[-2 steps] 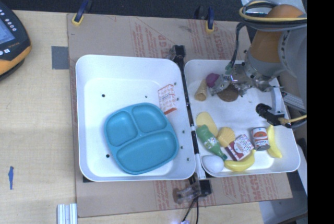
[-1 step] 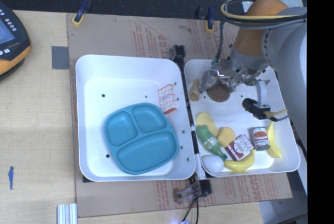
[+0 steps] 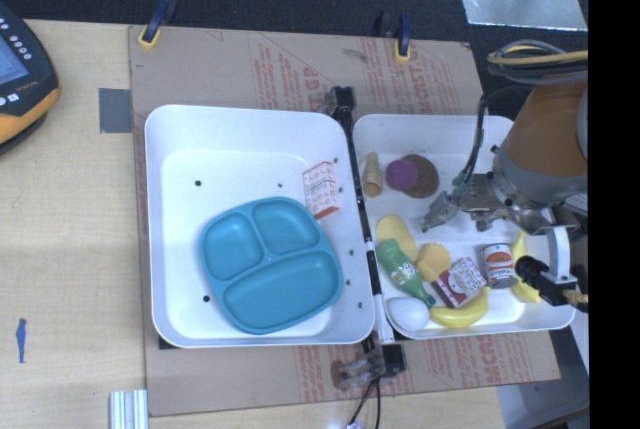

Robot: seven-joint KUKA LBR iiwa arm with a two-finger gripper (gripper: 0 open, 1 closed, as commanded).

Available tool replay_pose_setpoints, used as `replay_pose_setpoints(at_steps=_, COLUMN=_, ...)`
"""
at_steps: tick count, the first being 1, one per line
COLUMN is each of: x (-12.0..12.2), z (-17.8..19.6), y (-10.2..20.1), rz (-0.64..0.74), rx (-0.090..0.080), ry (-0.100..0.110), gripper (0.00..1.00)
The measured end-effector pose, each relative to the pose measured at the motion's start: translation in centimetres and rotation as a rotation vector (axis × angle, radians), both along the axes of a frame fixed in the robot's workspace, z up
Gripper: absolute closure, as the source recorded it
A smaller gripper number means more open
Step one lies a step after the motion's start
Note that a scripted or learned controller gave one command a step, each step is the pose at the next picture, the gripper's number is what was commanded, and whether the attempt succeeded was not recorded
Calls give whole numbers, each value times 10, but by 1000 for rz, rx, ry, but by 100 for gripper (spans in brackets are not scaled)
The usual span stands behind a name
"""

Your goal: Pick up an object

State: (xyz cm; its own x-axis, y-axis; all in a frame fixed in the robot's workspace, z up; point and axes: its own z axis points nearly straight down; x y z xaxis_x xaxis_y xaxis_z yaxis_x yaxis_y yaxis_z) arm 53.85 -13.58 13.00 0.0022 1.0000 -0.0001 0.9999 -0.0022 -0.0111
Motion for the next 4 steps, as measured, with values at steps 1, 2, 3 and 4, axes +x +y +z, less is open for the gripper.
replay_pose_setpoints(at_steps=1, x=66, z=-9, y=7, rz=8, rx=-3, ry=-13, gripper=0)
replay_pose_setpoints(at_steps=2, x=120, z=-38, y=1, rz=9, rx=-2, ry=-14, gripper=0)
replay_pose_setpoints(at_steps=3, x=42, z=-37, y=36, rz=3, rx=-6, ry=-8, gripper=0)
replay_pose_setpoints(at_steps=4, x=110, z=-41, y=24, rz=12, rx=-8, ry=41, gripper=0)
